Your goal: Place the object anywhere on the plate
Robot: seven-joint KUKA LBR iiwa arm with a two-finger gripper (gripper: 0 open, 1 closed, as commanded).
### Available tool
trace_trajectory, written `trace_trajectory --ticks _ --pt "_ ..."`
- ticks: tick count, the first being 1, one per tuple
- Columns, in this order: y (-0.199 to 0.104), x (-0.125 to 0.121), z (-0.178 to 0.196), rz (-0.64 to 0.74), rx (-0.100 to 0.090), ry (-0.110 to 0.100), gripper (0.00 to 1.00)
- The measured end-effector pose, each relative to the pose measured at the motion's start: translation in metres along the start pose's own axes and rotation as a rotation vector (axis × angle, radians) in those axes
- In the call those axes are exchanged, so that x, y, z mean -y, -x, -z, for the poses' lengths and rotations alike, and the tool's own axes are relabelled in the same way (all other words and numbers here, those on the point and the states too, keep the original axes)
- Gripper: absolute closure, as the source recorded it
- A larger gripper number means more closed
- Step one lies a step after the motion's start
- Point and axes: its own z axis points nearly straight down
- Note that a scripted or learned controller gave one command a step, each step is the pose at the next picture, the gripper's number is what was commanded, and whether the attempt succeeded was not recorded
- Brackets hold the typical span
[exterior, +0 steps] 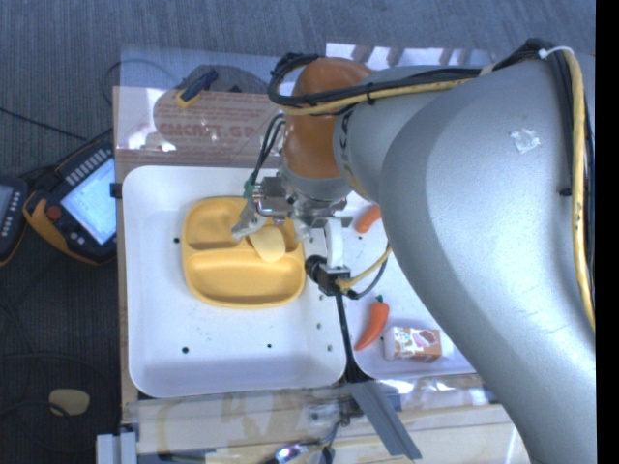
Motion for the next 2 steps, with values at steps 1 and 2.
trace_trajectory --ticks 1,2 --pt "0.0000 0.0000 0.0000 0.000 0.000 0.000 0.00" --pt "0.0000 0.0000 0.0000 0.000 0.000 0.000 0.00"
